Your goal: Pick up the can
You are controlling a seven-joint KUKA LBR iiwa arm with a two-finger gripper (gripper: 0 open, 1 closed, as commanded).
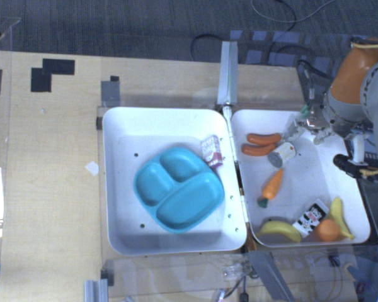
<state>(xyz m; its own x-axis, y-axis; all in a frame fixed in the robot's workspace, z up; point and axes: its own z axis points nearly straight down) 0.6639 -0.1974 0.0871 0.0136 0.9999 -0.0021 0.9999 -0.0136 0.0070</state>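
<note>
A single fixed camera looks down from above the tabletop (44,187) at a slant, far enough off to take in both white bins whole. The left bin (123,231) sits near the middle of the frame, with the right bin (359,231) touching its right wall and reaching almost to the frame's right side. Beyond the left bin's far rim, dark carpet (113,11) fills the top strip. The arm (359,80) enters at upper right of that bin.

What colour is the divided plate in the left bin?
Light blue plate, clearest in the camera view.
</note>
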